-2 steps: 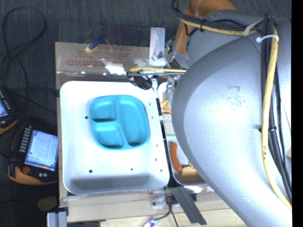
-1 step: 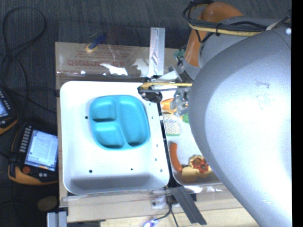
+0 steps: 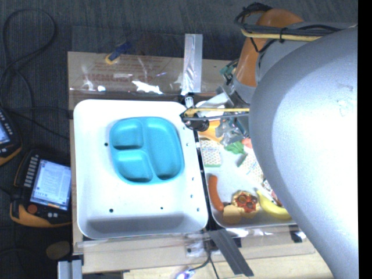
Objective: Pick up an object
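Dark grey carpet (image 3: 35, 63) surrounds a pale wooden bench (image 3: 279, 266) that carries two shallow white bins side by side. A black cable (image 3: 26, 34) loops across the carpet at upper left, and at the left edge lies a handheld control pendant with an orange-and-black casing and a lit screen (image 3: 43, 188); the writing on that screen is too small to read.

The left white bin (image 3: 93, 214) holds a turquoise plastic plate with three compartments (image 3: 146, 149), lying flat near the bin's middle. Behind the bins stands a clear plastic sheet (image 3: 133, 77), with a strip of silver tape (image 3: 192, 63) and a small blue-and-yellow clip (image 3: 118, 51) on it; faint reddish printing on the sheet cannot be made out.

The right white bin (image 3: 204, 185) is crowded with small toy foods: a red sausage-shaped piece (image 3: 214, 192) along its left wall, a round red-and-yellow pizza-like piece (image 3: 244, 200), a yellow banana (image 3: 272, 208), a tan block (image 3: 231, 214), a green leafy piece (image 3: 235, 147) and a white packet with a green dotted pattern (image 3: 211, 154).

The large grey arm (image 3: 314, 150) covers the right side, its orange band (image 3: 264, 39) near the top. The pincer (image 3: 224, 127) hangs over the upper end of the right bin, above the green piece; whether it is wide or narrow, I cannot tell.
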Controlling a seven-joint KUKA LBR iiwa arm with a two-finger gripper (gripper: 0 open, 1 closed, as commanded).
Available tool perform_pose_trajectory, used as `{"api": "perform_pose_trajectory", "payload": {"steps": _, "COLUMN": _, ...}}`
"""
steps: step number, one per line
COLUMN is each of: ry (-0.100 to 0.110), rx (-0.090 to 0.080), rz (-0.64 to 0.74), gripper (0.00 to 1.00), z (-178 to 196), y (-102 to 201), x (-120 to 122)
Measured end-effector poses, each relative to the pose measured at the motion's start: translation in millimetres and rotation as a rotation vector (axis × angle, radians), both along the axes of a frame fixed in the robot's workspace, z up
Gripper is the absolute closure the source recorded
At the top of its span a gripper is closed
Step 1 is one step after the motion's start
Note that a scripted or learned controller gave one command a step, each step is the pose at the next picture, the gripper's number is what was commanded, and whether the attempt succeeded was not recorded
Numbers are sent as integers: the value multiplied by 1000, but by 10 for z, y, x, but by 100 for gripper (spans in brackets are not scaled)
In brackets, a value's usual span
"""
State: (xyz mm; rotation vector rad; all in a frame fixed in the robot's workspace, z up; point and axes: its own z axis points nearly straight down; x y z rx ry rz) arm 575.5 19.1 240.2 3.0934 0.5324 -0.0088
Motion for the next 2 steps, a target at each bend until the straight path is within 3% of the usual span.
{"api": "perform_pose_trajectory", "payload": {"steps": 1, "ry": 1, "rx": 1, "rz": 126, "gripper": 100, "z": 136, "y": -106, "x": -326}}
{"api": "perform_pose_trajectory", "payload": {"steps": 2, "ry": 3, "rx": 3, "rz": 37, "gripper": 100, "z": -226, "y": 618, "x": -934}}
